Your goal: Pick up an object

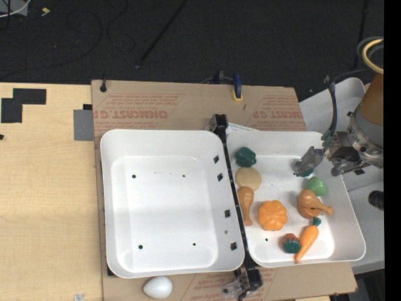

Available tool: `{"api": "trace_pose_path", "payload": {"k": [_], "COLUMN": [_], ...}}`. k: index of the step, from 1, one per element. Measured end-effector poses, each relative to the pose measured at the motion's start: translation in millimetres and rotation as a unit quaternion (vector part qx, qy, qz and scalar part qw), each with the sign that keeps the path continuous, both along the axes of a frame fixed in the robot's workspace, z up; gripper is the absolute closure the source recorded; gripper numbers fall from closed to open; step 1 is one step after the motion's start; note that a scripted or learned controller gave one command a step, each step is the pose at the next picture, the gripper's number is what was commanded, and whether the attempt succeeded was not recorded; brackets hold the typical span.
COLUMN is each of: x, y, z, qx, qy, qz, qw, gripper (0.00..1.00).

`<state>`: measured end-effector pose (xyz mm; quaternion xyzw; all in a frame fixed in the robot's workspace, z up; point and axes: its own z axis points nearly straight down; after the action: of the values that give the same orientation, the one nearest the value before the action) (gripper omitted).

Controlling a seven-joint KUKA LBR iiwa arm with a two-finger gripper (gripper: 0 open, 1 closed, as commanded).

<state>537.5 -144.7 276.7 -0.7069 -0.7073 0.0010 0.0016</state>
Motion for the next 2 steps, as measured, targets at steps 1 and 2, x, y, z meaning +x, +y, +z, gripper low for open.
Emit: {"api": "trace_pose_path", "payload": {"k": [1,2], "x": [-12,-53], "y": [53,71], "z": [-45,-84], "qx": [0.0014,0.0011], "qy": [0.002,0.003], "qz": [0.002,-0.001], "qw": [1.0000,1.0000], "gripper": [0.00,0.00]}}
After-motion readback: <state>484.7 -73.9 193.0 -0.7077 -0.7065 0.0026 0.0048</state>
